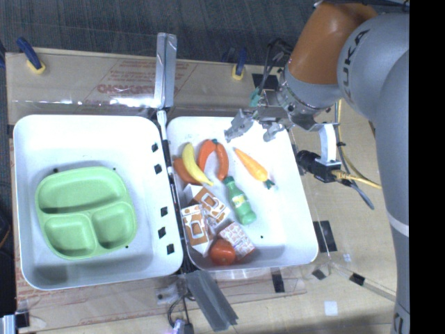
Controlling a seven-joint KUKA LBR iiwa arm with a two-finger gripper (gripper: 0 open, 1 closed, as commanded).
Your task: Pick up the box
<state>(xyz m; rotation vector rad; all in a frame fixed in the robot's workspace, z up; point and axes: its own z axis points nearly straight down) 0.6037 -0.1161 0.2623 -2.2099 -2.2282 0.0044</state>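
I see two shallow white bins side by side on the bench. The left bin (28,186) holds a green divided tray (85,211). The right bin (295,214) holds the clutter.

The gripper (254,126) hangs over the right bin's far rim, at about 12 o'clock from the bin's middle. Its fingers (235,128) are spread apart, with nothing between them. The grey arm (375,54) with its orange band (327,30) enters from 3 o'clock.

The boxes, white with orange print, lie at about 7 o'clock in the right bin: one box (195,226) against the left wall, a second (211,206) touching it on its far side, and a third (240,240) near the front wall. All three sit well apart from the gripper.

Other contents: a banana (194,165) lying across an orange curved item (184,171) at 10 o'clock; a red-orange curved piece (214,156) just beside them; a carrot (252,165) at 1 o'clock; a green bottle (239,202) near the middle; a red tomato-like item (222,252) touching the third box at 6 o'clock.
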